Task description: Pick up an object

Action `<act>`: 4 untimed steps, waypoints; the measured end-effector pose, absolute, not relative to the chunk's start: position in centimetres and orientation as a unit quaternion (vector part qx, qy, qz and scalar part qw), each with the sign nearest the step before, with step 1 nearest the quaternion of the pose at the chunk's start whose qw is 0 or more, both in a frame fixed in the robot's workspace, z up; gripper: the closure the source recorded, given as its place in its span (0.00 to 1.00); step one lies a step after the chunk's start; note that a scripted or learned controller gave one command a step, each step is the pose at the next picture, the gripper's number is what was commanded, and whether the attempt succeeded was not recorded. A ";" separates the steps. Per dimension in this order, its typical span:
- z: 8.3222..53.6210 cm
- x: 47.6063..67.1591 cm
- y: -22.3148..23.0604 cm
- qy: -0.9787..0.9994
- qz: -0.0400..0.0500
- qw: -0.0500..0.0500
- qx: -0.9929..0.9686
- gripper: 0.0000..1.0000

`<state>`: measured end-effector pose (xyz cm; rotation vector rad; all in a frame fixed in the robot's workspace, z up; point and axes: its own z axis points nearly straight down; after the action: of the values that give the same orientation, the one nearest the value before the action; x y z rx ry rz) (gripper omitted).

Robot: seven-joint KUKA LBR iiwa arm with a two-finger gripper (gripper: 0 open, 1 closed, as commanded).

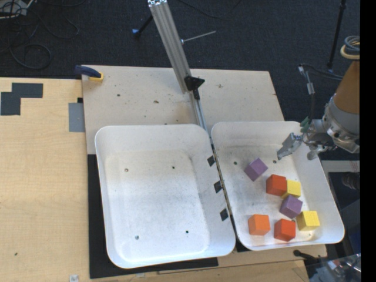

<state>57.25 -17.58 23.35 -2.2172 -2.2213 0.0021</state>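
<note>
The right bin (235,135) holds several small cubes. A purple cube (255,169) lies nearest the bin's middle. A red cube (276,185) touches a yellow cube (294,188), and a second purple cube (291,205) lies just below them. Along the front edge are an orange cube (258,224), another red cube (285,229) and a yellow cube (309,219). My gripper (299,148) hovers over the bin's back right part, up and right of the first purple cube. It is open with nothing between its fingers.
The left bin (111,140) adjoins the right one, with black clips (217,185) along the shared rim. A slanted aluminium post (173,43) rises behind the bins. A blue and yellow clamp (89,73) sits at the bench's back left corner.
</note>
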 end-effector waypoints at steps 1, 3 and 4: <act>23.4 57.2 -17.6 -0.707 0.001 0.001 -0.707 0.00; 12.8 57.4 -16.1 -0.707 0.002 0.003 -0.708 0.00; 9.2 57.6 -16.1 -0.706 -0.001 0.000 -0.708 0.00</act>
<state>57.56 -16.11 9.22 -2.2256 -2.2183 -0.0028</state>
